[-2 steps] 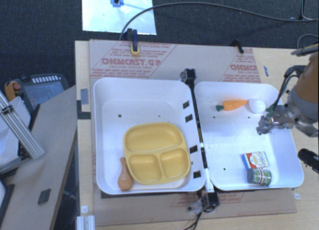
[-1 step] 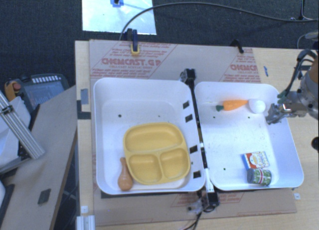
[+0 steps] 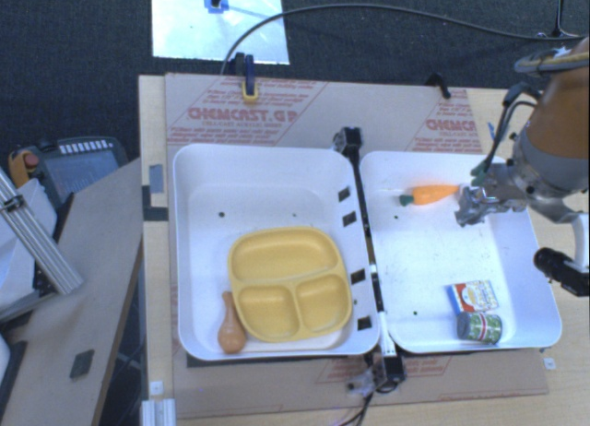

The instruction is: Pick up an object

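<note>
Far to the left of the jaws, in the left bin [image 3: 194, 230], a yellow divided tray [image 3: 289, 281] lies flat with a tan wooden spoon [image 3: 230, 325] touching its lower left corner. Nearer, in the right bin [image 3: 415, 267], a toy carrot [image 3: 431, 195] lies just left of the jaws, its green end pointing away from them. The jaws [image 3: 472, 207] hang over the right bin's upper part; whether they are spread or pressed together cannot be told. Below them and slightly to the right, near the bin's lower right corner, a small carton [image 3: 475, 297] sits just above a green can [image 3: 479, 327] lying on its side.
</note>
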`<state>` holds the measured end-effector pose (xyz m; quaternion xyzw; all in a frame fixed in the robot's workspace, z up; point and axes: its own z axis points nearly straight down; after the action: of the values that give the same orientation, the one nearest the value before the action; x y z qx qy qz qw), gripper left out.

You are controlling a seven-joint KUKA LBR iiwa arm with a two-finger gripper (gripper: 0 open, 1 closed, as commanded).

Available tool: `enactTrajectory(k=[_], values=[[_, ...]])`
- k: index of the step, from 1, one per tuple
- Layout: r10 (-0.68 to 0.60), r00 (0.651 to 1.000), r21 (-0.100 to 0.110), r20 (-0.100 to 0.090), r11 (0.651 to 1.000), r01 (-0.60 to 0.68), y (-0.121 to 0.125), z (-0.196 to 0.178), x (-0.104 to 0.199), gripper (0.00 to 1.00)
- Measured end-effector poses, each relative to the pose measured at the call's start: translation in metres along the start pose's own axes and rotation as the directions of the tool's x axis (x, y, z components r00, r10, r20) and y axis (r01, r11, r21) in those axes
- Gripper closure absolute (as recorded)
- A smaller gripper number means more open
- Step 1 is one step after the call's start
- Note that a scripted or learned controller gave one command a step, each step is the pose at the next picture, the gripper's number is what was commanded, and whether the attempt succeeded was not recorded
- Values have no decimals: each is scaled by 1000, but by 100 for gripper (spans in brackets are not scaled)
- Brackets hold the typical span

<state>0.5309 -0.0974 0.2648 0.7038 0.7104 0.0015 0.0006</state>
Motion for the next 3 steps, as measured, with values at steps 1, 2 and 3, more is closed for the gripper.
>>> enactTrajectory(k=[1, 2, 3], values=[[0, 1000, 2, 0, 1000, 0, 17, 15, 47, 100], [0, 1000, -1, 1, 1000, 0, 51, 22, 90, 100], [0, 1000, 1, 0, 1000, 0, 76, 36, 138, 100]])
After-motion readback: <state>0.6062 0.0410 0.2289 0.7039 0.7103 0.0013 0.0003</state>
